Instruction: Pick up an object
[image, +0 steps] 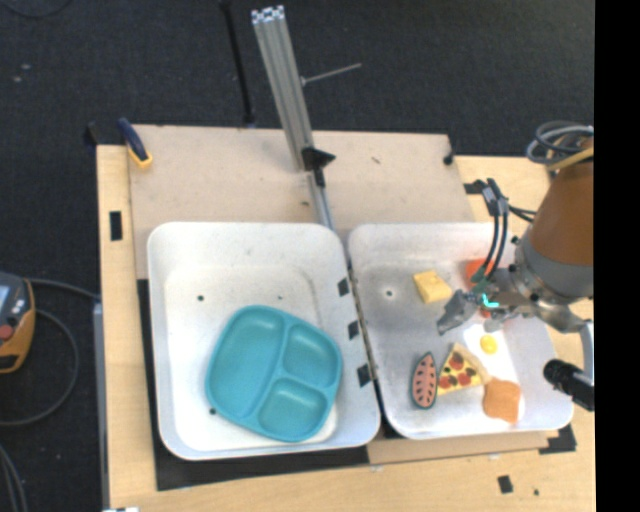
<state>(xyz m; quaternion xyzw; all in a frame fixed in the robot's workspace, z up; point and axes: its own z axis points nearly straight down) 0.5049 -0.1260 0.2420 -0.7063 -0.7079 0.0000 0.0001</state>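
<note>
I go from the lower edge of the frame upward. In the lower middle I see the left white bin (175, 260), and in it a teal divided plate (274, 372) with three compartments lies flat. Just to its right is the right white bin (400, 250). In its lower part a watermelon slice toy (424, 380) lies just beside a pizza slice toy (461, 371), and an orange block (502, 400) sits right of the pizza, at the lower right. A small yellow piece (488, 345) lies a little above the pizza.

Higher, in the middle of the right bin, I see a yellow cheese wedge toy (432, 288). The pincer (470, 308) hangs over the bin to the right of the cheese, near the yellow piece. I cannot tell how wide it stands, and I see nothing between its fingers. A small red thing (474, 271) shows just above it.

At the upper part, on the wooden surface (220, 180), an aluminium post (285, 85) rises toward the top of the frame.
</note>
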